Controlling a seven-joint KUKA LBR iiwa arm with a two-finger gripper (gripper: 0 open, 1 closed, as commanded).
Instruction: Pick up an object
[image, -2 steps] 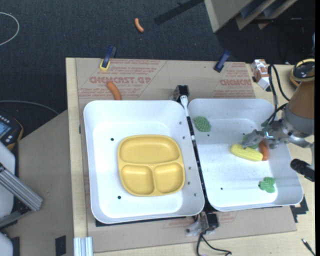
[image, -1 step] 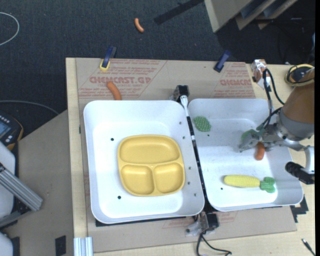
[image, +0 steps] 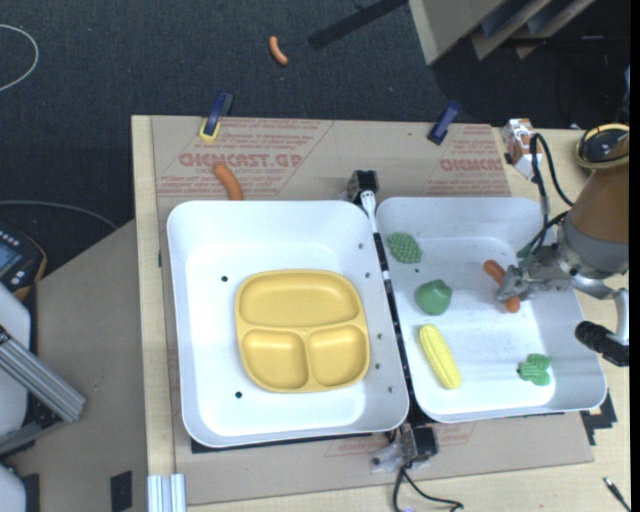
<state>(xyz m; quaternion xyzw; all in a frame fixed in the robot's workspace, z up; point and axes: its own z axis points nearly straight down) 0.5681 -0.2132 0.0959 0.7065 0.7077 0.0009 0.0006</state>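
Orange carrot (image: 497, 272) right beside gripper (image: 516, 287)

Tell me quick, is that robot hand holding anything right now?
Hand: down in the right bin at an orange carrot piece; grip cannot be told.

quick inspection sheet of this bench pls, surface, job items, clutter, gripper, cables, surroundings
surface: brown board bearing two white bins side by side, left bin and right bin.
job's things: in the right bin, a yellow corn cob, a green round piece, a green ridged piece, a small green piece and an orange piece by the gripper.
clutter: yellow divided plate in the left bin; an orange piece on the board outside the bins.
grippers: gripper low in the right bin next to the orange piece; grasp cannot be told.
cables: black cable near the arm; wires at the front edge.
surroundings: dark carpet with an orange piece on it.
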